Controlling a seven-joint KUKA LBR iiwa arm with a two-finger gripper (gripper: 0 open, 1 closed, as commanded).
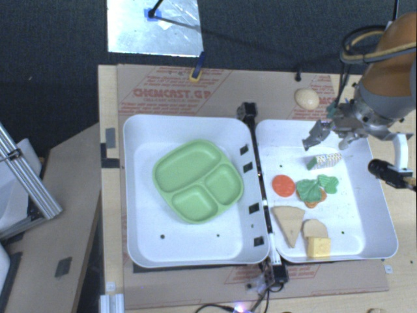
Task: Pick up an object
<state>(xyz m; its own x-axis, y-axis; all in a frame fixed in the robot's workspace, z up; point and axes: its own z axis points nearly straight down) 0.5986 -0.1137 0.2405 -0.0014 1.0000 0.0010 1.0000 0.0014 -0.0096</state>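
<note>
Pincer [324, 135] hangs over right bin [378, 240], nothing seen between its fingers; whether spread or pressed together, cannot tell. Striped block [328, 160] just below it, green toy [316, 188] beyond. Nothing lifted yet; the whole pick remains.

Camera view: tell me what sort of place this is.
Probably a robotics lab test bench, not a kitchen: two white bins sit on a cardboard sheet, a grey arm's pincer hangs above toy foods, and a green divided plate.
</note>
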